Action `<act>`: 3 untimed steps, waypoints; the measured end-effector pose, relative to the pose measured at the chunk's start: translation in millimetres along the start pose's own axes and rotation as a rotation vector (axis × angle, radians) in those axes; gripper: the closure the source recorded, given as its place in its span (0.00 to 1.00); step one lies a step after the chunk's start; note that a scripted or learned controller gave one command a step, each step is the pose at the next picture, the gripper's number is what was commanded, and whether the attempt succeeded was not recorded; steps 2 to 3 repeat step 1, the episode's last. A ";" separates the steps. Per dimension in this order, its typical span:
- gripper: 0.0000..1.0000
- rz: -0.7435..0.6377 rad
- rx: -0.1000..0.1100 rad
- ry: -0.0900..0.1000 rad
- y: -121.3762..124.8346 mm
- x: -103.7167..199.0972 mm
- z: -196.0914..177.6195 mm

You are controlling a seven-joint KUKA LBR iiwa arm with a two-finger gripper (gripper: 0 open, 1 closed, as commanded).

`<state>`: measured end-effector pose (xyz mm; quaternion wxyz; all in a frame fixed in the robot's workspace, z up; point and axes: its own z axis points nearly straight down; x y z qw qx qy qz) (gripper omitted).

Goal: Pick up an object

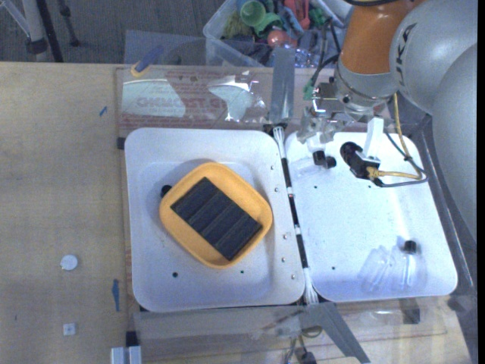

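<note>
Gripper [327, 131] is being held over the far end of the right bin [348, 226]; its opening cannot be told. A yellow pad with a black ribbed panel [216, 214] is lying flat in the left bin [144, 203], long axis running diagonally from far-left to near-right.

Legible text: none confirmed. Dark lettering on the large grey arm casing [443, 44], up and right of the tool [327, 131], is cut off and unreadable. Faint pale printing on the clear plastic sheet [163, 101], left of the tool, is too blurred to read.
</note>
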<state>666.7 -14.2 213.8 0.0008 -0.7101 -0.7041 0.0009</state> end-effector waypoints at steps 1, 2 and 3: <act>1.00 0.051 -0.006 -0.001 0.0 36.8 -13.0; 1.00 0.051 -0.006 -0.001 0.0 36.8 -13.0; 1.00 0.051 -0.006 -0.001 0.0 36.8 -13.0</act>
